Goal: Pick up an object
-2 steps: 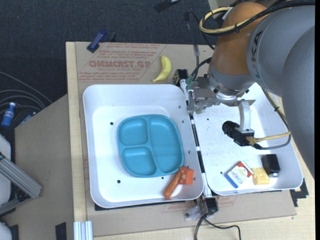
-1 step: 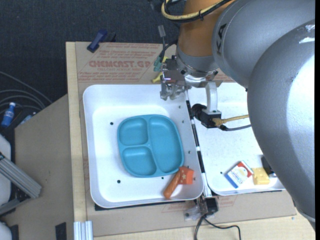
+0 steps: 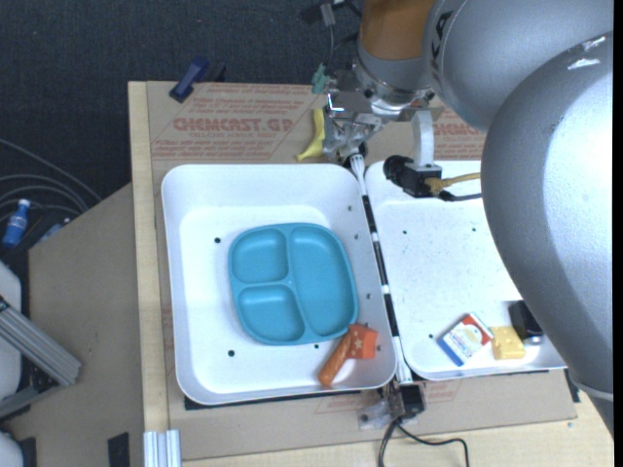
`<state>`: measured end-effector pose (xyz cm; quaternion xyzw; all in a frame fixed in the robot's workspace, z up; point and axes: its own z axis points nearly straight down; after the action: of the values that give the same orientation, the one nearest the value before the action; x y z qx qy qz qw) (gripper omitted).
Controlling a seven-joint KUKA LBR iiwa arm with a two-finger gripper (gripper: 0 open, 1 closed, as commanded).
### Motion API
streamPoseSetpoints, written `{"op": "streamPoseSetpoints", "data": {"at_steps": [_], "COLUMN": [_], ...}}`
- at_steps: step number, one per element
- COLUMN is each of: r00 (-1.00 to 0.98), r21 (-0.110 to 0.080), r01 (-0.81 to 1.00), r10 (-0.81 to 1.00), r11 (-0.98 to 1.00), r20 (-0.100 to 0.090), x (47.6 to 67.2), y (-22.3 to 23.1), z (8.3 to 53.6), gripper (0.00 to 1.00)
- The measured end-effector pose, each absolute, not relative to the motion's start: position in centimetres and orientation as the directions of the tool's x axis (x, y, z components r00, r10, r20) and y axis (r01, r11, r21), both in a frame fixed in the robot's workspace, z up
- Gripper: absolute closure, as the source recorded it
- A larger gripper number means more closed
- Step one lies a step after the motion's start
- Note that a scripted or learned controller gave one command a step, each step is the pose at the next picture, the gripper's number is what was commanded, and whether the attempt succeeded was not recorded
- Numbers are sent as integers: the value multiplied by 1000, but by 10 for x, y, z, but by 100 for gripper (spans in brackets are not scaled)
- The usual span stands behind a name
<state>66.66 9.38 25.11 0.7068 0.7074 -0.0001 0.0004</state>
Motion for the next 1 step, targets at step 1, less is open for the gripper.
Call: {"op": "streamPoseSetpoints", "data": {"at_steps": [1], "r00": [0], "r21": [-4], "r01": [1000], "r10": [1000], "r11": [0], "r20": [0], "x": [580], "y": [122], "z": [164], "gripper": [100]}}
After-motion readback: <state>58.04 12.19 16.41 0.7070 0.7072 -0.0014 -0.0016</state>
